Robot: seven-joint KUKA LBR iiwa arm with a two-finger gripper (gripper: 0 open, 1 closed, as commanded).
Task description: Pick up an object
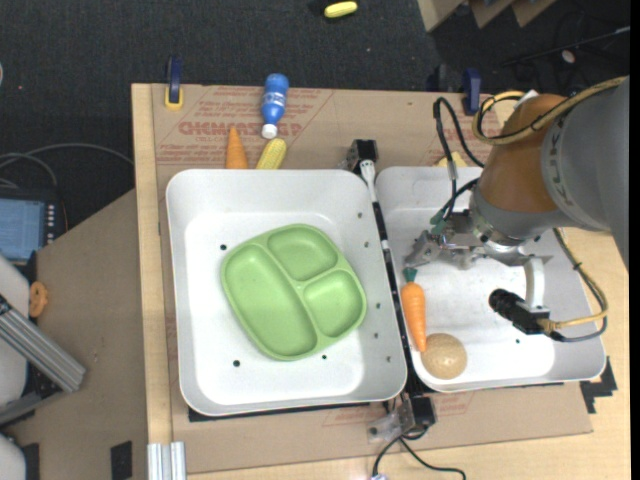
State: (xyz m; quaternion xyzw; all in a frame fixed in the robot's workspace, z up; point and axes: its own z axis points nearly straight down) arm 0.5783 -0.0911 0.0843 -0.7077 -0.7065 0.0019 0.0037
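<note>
Hand [432, 246] seemingly low in right bin [500, 368], above carrot [414, 313]

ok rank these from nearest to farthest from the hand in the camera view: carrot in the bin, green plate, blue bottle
1. The carrot, in the right bin just below-left of the hand.
2. The green plate, in the left bin.
3. The blue bottle, on the cardboard beyond the left bin.

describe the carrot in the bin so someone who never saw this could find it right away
Find the right white bin, the one the grey arm reaches into. Along its left wall, toward the near corner, lies the orange carrot, pointing lengthwise down the bin. A round tan ball sits just past its lower end; the carrot is the slim, bright orange one.
</note>
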